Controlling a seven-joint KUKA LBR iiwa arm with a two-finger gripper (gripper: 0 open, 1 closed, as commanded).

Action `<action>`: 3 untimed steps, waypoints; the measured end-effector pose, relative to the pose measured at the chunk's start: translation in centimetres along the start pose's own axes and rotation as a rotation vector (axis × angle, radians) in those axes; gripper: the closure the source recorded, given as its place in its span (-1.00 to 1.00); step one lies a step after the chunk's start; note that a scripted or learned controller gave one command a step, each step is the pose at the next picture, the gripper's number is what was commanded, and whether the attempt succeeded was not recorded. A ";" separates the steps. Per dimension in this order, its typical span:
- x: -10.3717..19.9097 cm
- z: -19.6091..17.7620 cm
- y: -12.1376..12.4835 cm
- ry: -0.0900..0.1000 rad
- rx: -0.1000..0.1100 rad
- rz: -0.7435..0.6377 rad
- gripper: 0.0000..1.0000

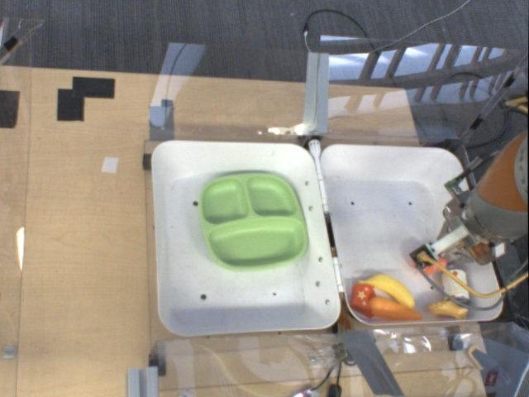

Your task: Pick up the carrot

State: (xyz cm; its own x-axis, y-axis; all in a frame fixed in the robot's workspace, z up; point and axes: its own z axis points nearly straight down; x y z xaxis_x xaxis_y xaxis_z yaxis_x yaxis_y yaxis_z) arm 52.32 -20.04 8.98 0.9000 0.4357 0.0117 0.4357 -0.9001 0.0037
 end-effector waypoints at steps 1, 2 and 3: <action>0.3 -1.1 0.0 0.003 -0.001 -0.007 1.00; 0.5 -2.1 -0.1 0.006 -0.001 -0.015 1.00; 2.4 0.1 1.8 -0.005 0.000 -0.464 1.00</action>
State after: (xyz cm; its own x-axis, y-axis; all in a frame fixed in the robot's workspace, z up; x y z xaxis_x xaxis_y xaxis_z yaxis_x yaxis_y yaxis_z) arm 55.22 -20.61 8.94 0.6103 0.7922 0.0037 0.7921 -0.6103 0.0077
